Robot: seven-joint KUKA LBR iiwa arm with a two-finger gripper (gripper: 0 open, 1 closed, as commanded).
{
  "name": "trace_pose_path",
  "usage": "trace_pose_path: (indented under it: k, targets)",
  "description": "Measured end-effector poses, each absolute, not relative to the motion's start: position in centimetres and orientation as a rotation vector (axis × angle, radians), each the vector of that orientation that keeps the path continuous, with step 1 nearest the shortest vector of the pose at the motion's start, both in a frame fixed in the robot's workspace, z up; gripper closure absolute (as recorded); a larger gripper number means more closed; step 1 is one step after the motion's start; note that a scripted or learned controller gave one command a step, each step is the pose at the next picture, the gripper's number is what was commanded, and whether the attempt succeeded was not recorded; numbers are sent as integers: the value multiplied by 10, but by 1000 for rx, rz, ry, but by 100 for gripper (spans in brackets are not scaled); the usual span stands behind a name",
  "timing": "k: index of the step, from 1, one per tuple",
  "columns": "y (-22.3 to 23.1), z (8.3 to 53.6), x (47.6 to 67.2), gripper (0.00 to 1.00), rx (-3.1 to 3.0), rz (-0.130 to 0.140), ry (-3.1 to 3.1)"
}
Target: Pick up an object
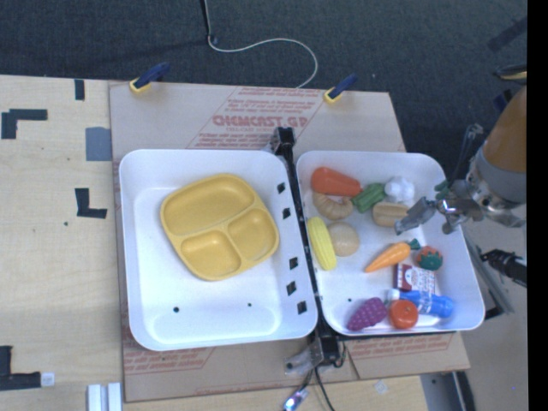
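The right bin (pixel 445 171) holds several toy foods: a red-orange pepper (pixel 334 181), a green piece (pixel 370 197), a white piece (pixel 399 187), a tan roll (pixel 390 214), yellow corn (pixel 322 242), a beige ball (pixel 344 240) and an orange carrot (pixel 390 255). Toward its front lie purple grapes (pixel 366 313), a red-orange ball (pixel 402 313), a blue and white bottle (pixel 428 302) and a small red box (pixel 404 276). My gripper (pixel 431 219) hovers over the bin's right side, open, with one finger (pixel 411 217) close to the tan roll. Nothing sits between the fingers.
A yellow divided plate (pixel 218 227) lies in the left bin (pixel 137 255). Black clips (pixel 291 229) run along the wall shared by the bins. A small red and green toy (pixel 428 258) rests just below the gripper. The arm (pixel 505 157) comes in from the right.
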State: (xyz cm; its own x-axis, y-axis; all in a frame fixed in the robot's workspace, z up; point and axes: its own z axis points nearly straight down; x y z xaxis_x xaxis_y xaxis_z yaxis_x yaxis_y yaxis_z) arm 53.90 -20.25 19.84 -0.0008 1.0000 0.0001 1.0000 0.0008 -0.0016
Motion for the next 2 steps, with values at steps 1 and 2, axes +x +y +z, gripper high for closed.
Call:
trace_pose_path:
  k: [1,2]
  targets:
    - [-152,103,532,0,-2234,-10,-2232]
    - [-113,84,482,0,-2218,3,-2219]
